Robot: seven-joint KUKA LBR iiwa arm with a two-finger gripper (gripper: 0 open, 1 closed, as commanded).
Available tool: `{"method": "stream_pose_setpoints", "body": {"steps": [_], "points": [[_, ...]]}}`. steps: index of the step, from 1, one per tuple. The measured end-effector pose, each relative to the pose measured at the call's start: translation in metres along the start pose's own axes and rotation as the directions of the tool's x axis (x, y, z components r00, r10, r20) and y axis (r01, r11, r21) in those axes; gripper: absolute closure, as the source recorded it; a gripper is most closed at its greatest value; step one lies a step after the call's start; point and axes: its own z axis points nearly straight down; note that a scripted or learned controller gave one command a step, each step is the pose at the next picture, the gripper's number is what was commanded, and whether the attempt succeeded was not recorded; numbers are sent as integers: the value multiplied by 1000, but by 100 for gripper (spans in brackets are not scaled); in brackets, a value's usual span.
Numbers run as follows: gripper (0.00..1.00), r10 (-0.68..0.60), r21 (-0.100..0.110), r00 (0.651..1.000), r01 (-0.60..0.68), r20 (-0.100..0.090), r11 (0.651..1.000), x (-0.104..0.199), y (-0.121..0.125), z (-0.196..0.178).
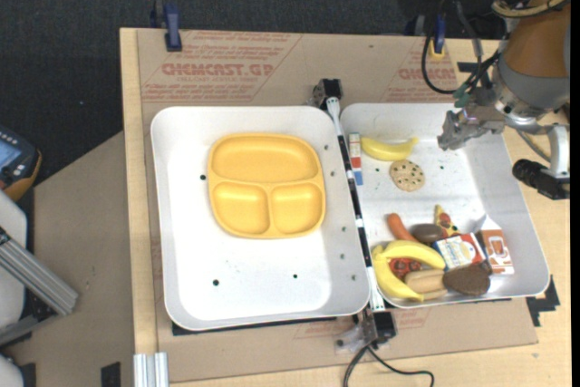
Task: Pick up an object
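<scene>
The gripper is seen over the far right corner of the right bin, hanging from the grey arm that enters from the right edge; whether it is spread or pressed together cannot be told at this angle, and nothing is seen pinched in it. Just to its left, near the bin's far edge, a small yellow banana is laid, and just in front of that a chocolate-chip cookie is found. The remaining objects are gathered along the bin's near edge: an orange carrot, a larger banana curved around a red-and-yellow piece, a dark brown item, and a red-and-white carton with a second small carton beside it toward the right edge. These are packed closely and several are touching. In the left bin, a yellow divided plate with three compartments is set toward the far edge. Both bins are carried side by side on a brown board printed with red lettering.
</scene>
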Motion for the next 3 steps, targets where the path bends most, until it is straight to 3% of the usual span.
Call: {"method": "stream_pose_setpoints", "body": {"steps": [1,2,3], "points": [[100,6,8,1000,-6,-1,1000,19,-49,38],[0,6,1,1000,-6,2,1000,18,-46,36],[0,0,0,1000,0,1,1000,50,19,107]]}}
